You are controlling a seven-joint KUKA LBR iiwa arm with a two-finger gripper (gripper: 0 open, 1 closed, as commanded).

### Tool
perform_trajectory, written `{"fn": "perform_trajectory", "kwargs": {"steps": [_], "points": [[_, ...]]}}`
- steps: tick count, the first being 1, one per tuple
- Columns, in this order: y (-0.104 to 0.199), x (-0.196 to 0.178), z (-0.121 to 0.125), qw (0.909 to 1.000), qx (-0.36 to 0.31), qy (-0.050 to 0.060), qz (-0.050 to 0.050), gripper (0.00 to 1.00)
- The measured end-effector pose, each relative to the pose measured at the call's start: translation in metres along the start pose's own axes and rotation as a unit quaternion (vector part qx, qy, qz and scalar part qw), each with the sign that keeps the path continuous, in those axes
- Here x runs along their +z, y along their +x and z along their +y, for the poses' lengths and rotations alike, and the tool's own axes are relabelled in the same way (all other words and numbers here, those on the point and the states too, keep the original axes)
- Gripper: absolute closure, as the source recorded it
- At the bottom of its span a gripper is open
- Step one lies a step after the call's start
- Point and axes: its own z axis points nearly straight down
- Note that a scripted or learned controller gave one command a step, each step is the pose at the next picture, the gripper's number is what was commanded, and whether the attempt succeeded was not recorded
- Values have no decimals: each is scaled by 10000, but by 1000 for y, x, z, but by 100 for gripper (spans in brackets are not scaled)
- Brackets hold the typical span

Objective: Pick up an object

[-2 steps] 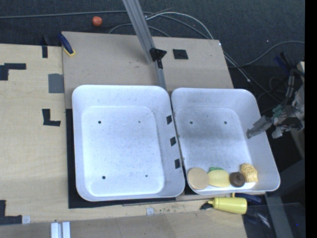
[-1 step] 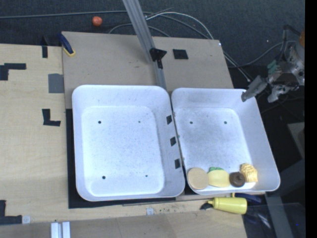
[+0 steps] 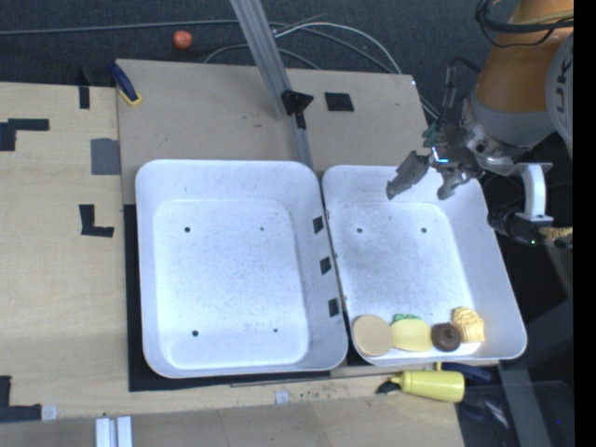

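White bins, bright bits

Below the grey gripper (image 3: 426,179) — tan disc (image 3: 372,335), green piece (image 3: 404,318), pale yellow lump (image 3: 411,335), brown ring (image 3: 446,337), golden chunk (image 3: 467,324) — in the dark-speckled white bin (image 3: 391,250).

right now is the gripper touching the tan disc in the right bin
Apart. The camera view shows the gripper over the bin's far end, with bare white floor between it and the tan disc at the near wall.

A small orange ball (image 3: 182,38) lies on the dark floor beyond the bench, and a yellow tool (image 3: 431,385) rests just below the right bin (image 3: 484,240).
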Motion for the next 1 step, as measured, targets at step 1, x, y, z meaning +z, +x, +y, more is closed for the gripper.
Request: {"fn": "perform_trajectory", "kwargs": {"steps": [1], "points": [[-35, -53, 66, 10000, 36, -26, -14, 0]]}}
